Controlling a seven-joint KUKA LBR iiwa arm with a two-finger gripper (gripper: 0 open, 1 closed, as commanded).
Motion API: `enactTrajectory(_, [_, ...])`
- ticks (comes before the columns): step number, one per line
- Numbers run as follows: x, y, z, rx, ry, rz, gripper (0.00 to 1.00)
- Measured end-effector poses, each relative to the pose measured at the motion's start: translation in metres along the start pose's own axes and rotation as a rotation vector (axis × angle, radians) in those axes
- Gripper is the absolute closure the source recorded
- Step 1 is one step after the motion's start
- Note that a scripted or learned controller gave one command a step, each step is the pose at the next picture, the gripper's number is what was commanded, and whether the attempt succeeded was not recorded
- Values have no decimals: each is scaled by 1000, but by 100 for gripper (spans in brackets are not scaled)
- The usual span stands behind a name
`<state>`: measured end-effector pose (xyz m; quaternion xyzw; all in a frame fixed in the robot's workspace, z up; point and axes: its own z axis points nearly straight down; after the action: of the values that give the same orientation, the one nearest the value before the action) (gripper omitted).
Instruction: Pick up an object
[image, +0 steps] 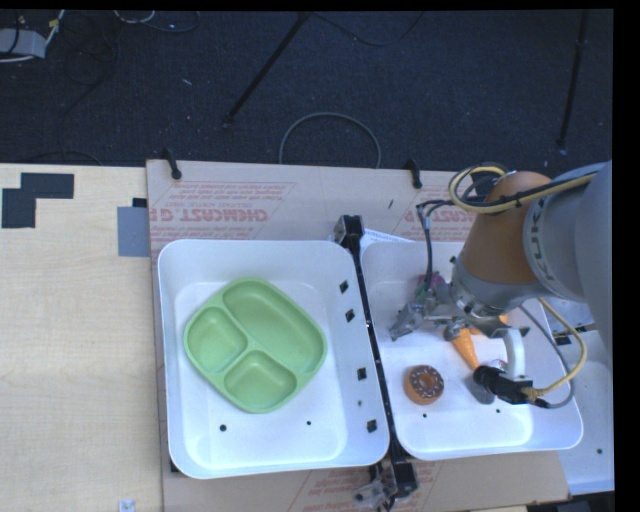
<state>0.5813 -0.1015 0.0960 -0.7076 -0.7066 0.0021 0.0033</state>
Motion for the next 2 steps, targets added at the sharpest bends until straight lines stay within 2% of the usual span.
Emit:
enactTrajectory(1, [-2,0,-13,-1,0,6,100])
enactTrajectory(2, [3,2,-74,-10,-2,-2,100])
